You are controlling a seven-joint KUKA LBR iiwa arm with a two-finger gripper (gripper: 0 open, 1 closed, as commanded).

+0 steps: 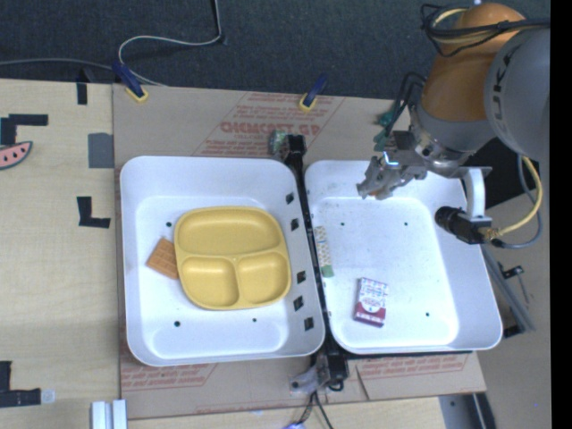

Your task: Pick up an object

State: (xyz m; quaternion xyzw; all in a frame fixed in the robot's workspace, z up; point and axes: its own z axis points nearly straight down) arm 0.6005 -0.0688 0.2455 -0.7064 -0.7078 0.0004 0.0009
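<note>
1. The worktop (54, 239) carries a sheet of brown cardboard (214, 123), and on it two shallow white bins stand side by side, touching along their inner walls.
2. The left bin (143, 329) holds a yellow plate with three compartments (234, 256). The plate lies flat, near the middle of the bin.
3. A small brown flat piece (163, 257) lies just beside the left edge of the plate and partly under it. I cannot tell what it is.
4. The right bin (474, 315) holds a small red and white box (371, 301). It lies flat on the bin floor, in the lower part of the bin and nearer the left wall than the right wall. Nothing touches it.
5. The arm (474, 79) reaches in from the right, grey with an orange band above the wrist.
6. The claw (375, 189) hangs over the upper edge of the right bin, close to the back wall. It is well apart from the red and white box.
7. The tips of the claw are small and dark against the bin, so I cannot tell if it is spread or pressed together. I see no object between them.
8. A narrow printed strip (321, 250) lies along the left wall of the right bin, between the claw and the box.
9. Two blue and yellow clamps (132, 82) hold the back edge of the cardboard, and black cables (206, 25) run over the dark floor behind it.
</note>
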